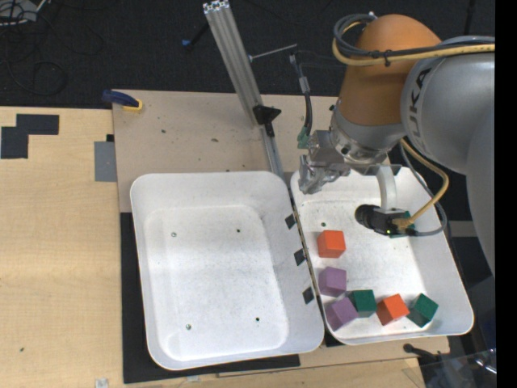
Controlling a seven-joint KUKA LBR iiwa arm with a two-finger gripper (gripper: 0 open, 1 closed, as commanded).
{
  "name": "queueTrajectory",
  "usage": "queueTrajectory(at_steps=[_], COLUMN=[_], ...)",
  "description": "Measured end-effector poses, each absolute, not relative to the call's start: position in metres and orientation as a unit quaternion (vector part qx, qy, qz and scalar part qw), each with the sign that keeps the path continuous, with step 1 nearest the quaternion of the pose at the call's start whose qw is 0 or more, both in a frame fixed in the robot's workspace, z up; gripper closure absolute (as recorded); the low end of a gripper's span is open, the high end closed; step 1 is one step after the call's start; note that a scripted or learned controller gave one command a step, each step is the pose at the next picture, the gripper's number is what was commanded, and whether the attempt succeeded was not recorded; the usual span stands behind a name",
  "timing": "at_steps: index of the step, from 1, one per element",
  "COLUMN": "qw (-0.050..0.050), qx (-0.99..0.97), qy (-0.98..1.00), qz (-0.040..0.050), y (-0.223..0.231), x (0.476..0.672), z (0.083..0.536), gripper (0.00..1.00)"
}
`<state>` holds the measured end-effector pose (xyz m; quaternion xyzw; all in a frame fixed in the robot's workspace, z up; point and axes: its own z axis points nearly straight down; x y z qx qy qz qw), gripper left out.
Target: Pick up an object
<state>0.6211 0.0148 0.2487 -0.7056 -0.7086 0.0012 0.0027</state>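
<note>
The gripper (313, 180) hangs over the far left corner of the right bin (448, 293), close to the wall it shares with the left bin (149, 217). Nothing sits between its fingers, and from this slanted view I cannot tell whether they are spread or pressed together.

The nearest candidate is the orange cube (330, 243), lying alone just below the gripper in the picture, well apart from the bin's walls. To do this step well, the arm would likely centre over that cube, square the fingers to two opposite flat faces, and descend until they bracket the sides before closing. Its free standing makes it an easier target than the crowded pieces nearer the front.

Those are two purple cubes (333, 281) (341, 311) nearly touching, a dark green block (363, 301), a second orange block (393, 308) and another green block (422, 309) by the front right corner. All look small, matte and hard-edged, probably light and rigid. The worktop (186, 136) beyond is bare wood.
</note>
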Motion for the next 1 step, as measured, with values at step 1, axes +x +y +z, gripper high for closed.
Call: queueTrajectory(at_steps=[1], qw=[0.001], qx=[-0.706], qy=[-0.709], qz=[0.0001], y=[0.064], x=[0.6214], z=[0.248], gripper=[1.0])
